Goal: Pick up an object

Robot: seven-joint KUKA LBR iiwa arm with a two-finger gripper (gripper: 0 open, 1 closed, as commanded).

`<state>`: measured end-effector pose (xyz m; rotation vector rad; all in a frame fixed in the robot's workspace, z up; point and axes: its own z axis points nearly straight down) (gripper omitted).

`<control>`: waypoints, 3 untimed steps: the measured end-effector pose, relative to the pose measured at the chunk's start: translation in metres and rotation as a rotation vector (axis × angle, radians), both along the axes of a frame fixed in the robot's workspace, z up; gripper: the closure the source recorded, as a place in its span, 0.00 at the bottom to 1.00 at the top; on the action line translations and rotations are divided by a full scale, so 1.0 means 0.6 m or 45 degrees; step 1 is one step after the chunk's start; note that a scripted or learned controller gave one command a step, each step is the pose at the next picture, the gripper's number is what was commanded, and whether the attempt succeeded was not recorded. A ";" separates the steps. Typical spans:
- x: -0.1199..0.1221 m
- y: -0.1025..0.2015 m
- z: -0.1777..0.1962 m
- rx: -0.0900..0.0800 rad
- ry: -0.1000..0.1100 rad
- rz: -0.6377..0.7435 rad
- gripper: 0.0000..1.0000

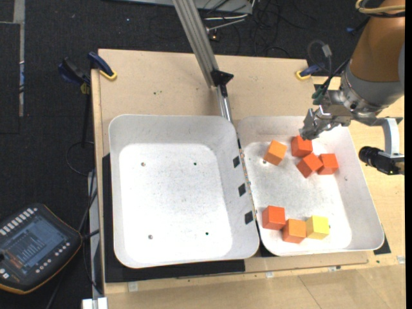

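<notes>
Jaws at red-orange block [300,146] in right bin [364,198]; opening and grip cannot be told

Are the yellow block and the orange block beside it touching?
Touching: in the camera view the yellow block sits flush against the orange block, no gap.

Seven small blocks lay in the right bin [360,192]: four orange-red ones clustered at its far end [301,146], and two orange [273,217] plus one yellow [318,226] along its near edge.
</notes>
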<state>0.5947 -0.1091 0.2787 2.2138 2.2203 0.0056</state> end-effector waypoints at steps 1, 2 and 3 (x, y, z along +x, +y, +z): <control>-0.012 0.097 -0.020 0.004 0.009 0.007 1.00; -0.038 0.183 -0.050 0.004 0.013 0.006 1.00; -0.066 0.272 -0.074 0.004 0.012 0.007 1.00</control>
